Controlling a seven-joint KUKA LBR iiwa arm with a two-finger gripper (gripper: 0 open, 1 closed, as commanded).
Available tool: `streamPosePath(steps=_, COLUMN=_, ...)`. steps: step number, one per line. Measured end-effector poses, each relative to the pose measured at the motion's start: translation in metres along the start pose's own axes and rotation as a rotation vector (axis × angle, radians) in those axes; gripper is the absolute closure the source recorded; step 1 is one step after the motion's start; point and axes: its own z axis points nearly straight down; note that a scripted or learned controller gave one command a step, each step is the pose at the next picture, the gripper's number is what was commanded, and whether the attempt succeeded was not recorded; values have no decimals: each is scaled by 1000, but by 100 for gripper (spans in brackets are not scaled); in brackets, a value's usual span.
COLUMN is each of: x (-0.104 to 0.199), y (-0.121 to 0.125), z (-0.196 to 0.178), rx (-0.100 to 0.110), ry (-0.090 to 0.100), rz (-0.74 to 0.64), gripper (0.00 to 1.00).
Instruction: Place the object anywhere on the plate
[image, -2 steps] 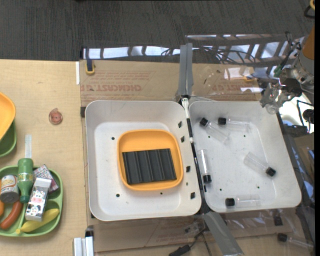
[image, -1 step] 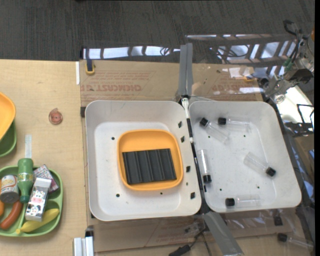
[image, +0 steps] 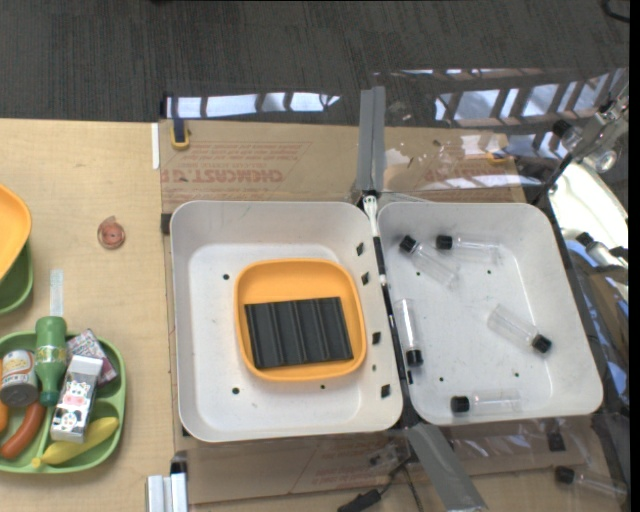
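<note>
The orange plate (image: 299, 283) sits mid left bin (image: 200, 330), a black ribbed slab (image: 300, 332) on it. In the right bin (image: 560, 300), capped clear vials (image: 518, 327) lie at eleven, nine, six and four o'clock. The claw's state I cannot tell.

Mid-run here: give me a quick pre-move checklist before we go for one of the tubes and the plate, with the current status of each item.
1. Target plate in place: orange plate sits flat in the left bin: ok.
2. Landing room on the plate: a dark ribbed block covers most of its middle, bare rim only: not ok.
3. Objects to pick: clear black-capped tubes, such as tube, lie in the right bin: ok.
4. Tube spacing: that tube lies apart from the others: ok.
5. Awkward candidates: a tube lies against the right bin's left wall: not ok.
6. Gripper state: cannot tell.
</note>
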Motion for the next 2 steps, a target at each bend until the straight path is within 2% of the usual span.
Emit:
streamPosePath(steps=1, x=0, y=1, z=-70, rx=-1, ry=-1, rz=-277, gripper=100)
streamPosePath(steps=2, x=0, y=1, z=-69, rx=-1, ry=1, rz=-611, gripper=100)
